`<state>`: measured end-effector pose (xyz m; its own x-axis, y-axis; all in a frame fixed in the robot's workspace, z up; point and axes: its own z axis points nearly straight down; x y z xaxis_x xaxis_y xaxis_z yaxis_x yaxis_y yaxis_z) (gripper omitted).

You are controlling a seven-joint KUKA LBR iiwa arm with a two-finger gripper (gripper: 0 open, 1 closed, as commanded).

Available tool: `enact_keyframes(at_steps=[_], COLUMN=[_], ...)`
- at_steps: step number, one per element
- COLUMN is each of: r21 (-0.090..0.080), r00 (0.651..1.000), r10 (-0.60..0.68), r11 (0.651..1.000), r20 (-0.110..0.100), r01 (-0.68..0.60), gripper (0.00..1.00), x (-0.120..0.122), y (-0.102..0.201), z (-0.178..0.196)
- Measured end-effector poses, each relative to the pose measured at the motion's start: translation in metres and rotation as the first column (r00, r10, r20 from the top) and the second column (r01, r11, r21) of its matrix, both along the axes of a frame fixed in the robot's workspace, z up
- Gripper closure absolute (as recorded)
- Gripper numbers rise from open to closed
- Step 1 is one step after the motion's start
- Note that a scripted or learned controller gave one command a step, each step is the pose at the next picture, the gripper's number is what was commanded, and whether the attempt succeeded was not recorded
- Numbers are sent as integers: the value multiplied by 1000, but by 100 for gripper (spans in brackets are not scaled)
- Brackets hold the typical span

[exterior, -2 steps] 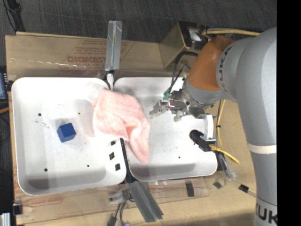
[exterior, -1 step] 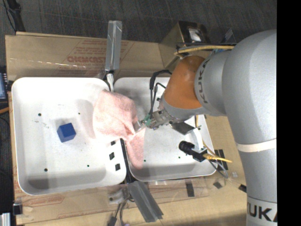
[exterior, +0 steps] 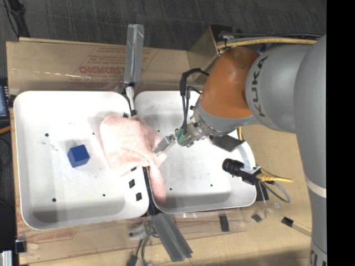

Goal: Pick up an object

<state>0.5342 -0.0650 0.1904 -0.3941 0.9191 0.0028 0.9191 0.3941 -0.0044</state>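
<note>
Tool: the tool (exterior: 165, 144) sits low, its tip at the right edge of the towel (exterior: 128, 140). I cannot tell whether it touches the cloth or whether it is released or clenched. Nothing can be seen held in it.
Why there: the tip slants towards the towel's loose hem, so this looks like an approach to the nearest soft edge, which is easier to pinch than a flat spread.
Arm: the arm (exterior: 277, 82) reaches in from right of the towel, with its orange band above the tool.
Towel: pink and rumpled, it is draped over the wall between the two bins, with the larger part on the left side. Its folds give the tool something to grip, but it may drag on that wall.
Block: a small blue block (exterior: 78, 155) lies left of the towel, well apart from it and flat on the floor of its bin.
Right bin: the right bin (exterior: 194, 201) is shallow and white, and its bare floor shows right of the towel.
Left bin: the left bin (exterior: 33, 165) is the same kind and holds the block.
Bench: the bench (exterior: 280, 159) is tan. A sheet of printed cardboard (exterior: 66, 65) lies behind the towel, under the bins.
Room: a dark carpet (exterior: 111, 4) lies beyond the cardboard.
</note>
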Motion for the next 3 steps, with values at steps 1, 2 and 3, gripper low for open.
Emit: enact_keyframes(at_steps=[1,2,3], r21=[-1,-1,-1], r00=[997,997,996], r10=[80,80,-90], r11=[997,997,996], r20=[1,1,-2], r01=[-80,-80,90], gripper=[0,0,0], x=[21,21,68], y=[-1,-2,-51], z=[0,0,-50])
